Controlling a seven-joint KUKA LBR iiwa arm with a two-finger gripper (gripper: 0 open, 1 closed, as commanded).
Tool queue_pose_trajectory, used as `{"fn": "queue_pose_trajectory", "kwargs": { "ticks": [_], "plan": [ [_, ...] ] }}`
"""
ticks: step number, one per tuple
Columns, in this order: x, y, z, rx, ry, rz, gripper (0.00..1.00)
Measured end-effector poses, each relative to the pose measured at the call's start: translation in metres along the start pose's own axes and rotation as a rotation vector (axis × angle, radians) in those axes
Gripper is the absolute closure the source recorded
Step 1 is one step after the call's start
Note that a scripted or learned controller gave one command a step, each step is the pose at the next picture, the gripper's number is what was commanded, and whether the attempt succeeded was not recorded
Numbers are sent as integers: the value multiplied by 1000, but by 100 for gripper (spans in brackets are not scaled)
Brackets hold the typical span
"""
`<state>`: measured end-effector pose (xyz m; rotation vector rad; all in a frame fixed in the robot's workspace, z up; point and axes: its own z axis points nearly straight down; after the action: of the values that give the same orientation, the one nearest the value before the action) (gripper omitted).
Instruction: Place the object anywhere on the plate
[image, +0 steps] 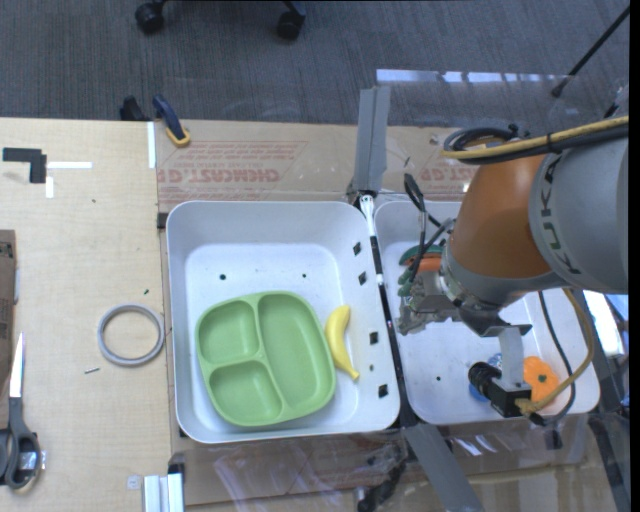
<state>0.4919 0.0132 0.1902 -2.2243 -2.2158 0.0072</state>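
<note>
Nothing on the plate yet.
I see the banana (341, 342) lying in the left bin (262, 222) just right of the green plate (264, 356); my gripper (412, 306) hangs over the right bin (440, 395), grip unreadable from here.

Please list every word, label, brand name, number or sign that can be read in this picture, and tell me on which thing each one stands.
"KU": black letters on the grey arm, cut off at the edge of the view.
Red printed letters on the cardboard sheet behind the left bin: they appear upside down and too blurred to read with certainty.
No other text is readable.
</note>
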Motion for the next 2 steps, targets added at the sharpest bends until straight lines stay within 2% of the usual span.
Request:
{"fn": "queue_pose_trajectory", "kwargs": {
  "ticks": [1,2],
  "plan": [
    [58,-14,-53,-2,0,-4,100],
    [119,-15,-106,-2,-1,-5,100]
  ]
}}
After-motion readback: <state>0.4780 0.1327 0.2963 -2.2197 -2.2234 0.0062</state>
